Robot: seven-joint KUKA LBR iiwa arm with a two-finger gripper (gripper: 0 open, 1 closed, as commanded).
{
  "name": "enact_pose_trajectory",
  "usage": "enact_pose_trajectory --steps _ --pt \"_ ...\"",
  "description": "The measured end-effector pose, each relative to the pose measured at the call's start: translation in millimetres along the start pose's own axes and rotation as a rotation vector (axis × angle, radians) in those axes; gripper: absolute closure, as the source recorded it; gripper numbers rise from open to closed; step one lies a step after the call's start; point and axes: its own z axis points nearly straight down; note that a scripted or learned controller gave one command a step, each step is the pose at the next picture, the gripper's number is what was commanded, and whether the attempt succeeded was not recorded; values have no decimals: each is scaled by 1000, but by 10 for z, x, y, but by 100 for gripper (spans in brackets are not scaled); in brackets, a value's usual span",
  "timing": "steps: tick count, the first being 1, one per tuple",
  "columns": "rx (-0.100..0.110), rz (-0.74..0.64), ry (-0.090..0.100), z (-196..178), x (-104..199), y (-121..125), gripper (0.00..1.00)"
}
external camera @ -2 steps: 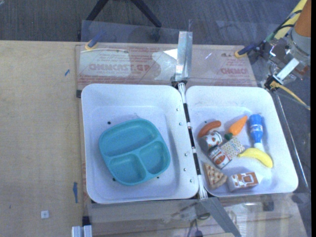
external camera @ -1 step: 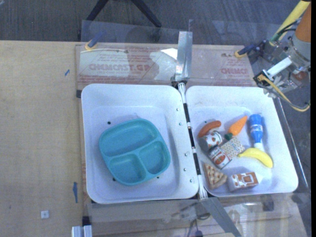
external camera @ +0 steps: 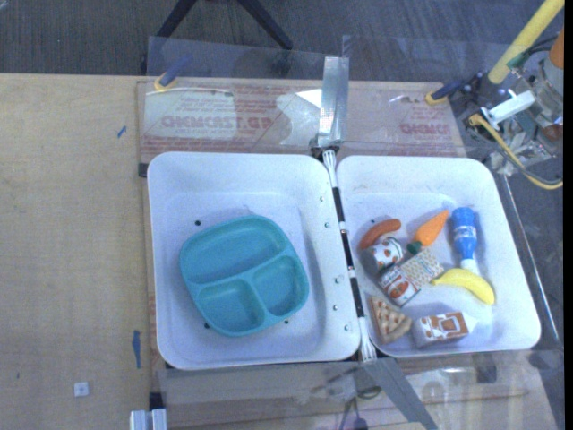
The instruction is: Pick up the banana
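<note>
1. Nearest the camera, a small carton (external camera: 441,328) lies in the right bin (external camera: 510,195).
2. Just above it, the banana (external camera: 466,283) rests beside a blue bottle (external camera: 463,232).
3. What seems to be the gripper (external camera: 537,115) sits at the upper right, outside the bin.

Arm end (external camera: 537,106) located at the upper right corner of the camera view, raised and well apart from both bins. Visible parts: grey and white wrist hardware, yellow cabling looped around it, and a yellow tube running up to the frame edge. Finger state indeterminable.
</note>
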Motion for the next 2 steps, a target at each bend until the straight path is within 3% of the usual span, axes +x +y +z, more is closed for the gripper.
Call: enact_pose_trajectory --steps 1,2 --pt "1 198 0 65 -24 88 100" --pt "2 225 -1 1 -72 75 100"
